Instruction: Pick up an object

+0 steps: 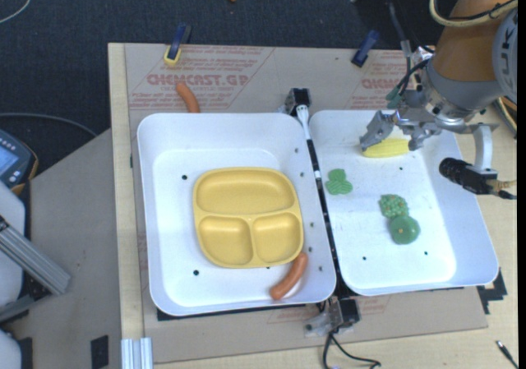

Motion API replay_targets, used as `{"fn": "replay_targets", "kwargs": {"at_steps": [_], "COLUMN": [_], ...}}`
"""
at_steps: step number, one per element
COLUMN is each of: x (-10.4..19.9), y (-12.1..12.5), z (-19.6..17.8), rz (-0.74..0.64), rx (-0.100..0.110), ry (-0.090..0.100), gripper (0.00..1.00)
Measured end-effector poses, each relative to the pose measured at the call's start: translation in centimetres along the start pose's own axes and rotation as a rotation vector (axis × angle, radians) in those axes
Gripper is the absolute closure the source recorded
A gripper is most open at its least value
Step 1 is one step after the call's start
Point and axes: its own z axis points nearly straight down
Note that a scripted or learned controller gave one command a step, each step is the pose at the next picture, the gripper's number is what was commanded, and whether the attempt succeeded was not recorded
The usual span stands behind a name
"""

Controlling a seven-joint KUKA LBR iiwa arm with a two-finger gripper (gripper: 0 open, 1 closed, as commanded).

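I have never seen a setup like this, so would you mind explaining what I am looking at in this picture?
This is one camera fixed above a bench, looking down at a slant. Two shallow white bins sit side by side. The grey and orange machine reaching in from the right is a robot arm, and its gripper is low over the far end of the right bin, right at a yellow object. Whether the yellow object is actually held cannot be told from here. Also in that bin lie a small green piece and a larger green piece. The left bin holds a yellow divided plate with a toy sausage beside its near edge. Another sausage lies on the board behind the bins.
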Motion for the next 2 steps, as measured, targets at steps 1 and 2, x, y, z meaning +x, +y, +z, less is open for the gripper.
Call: {"fn": "replay_targets", "kwargs": {"at_steps": [1, 2], "x": [0.0, -0.1], "y": [0.3, 0.3], "z": [-0.8, 5.6], "rz": [-0.002, -0.002], "rx": [-0.014, -0.008], "ry": [-0.001, -0.001], "gripper": [0.00, 0.00]}}
